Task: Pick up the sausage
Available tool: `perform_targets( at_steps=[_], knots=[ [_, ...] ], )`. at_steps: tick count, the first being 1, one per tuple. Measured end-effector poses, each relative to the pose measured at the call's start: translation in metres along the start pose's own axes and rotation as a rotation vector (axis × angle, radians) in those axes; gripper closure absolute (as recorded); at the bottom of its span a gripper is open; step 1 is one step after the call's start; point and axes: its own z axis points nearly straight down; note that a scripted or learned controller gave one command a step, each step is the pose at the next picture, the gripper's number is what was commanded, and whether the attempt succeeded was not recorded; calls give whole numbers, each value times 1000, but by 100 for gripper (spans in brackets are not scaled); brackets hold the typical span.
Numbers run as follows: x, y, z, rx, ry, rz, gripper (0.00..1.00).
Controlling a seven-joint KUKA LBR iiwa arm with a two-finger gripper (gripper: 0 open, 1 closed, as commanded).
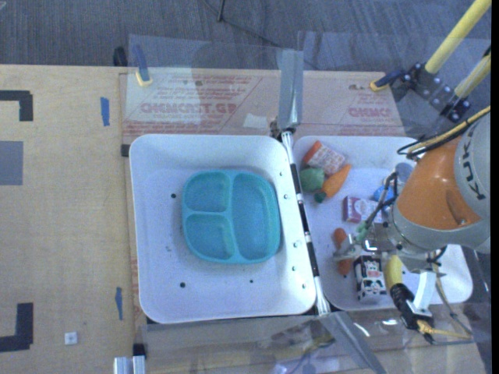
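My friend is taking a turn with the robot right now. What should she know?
Gripper: low in the right bin, near its front; whether it is open or shut is unclear.
Sausage: small reddish-brown piece lying on the bin floor just left of the gripper, not seen between its fingers.
Also there: carrot, green vegetable, small packet.
Left bin: teal plate.
Done: arm is down by the sausage.
Left: grip and lift it.

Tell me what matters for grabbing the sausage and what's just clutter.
Matters:
sausage, right bin, just left of the gripper

Clutter:
carrot
green vegetable
pink packet
box at the back
teal tray, left bin
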Motion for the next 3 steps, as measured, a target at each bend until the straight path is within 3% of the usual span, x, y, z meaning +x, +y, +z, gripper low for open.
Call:
perform_targets(
  at_steps=[1,2,3],
  knots=[
    [-3,1,-10,-4,-2,5,100],
    [70,84,-95,10,1,-184,100],
    [142,178,-226,10,0,-12,100]
  ],
)
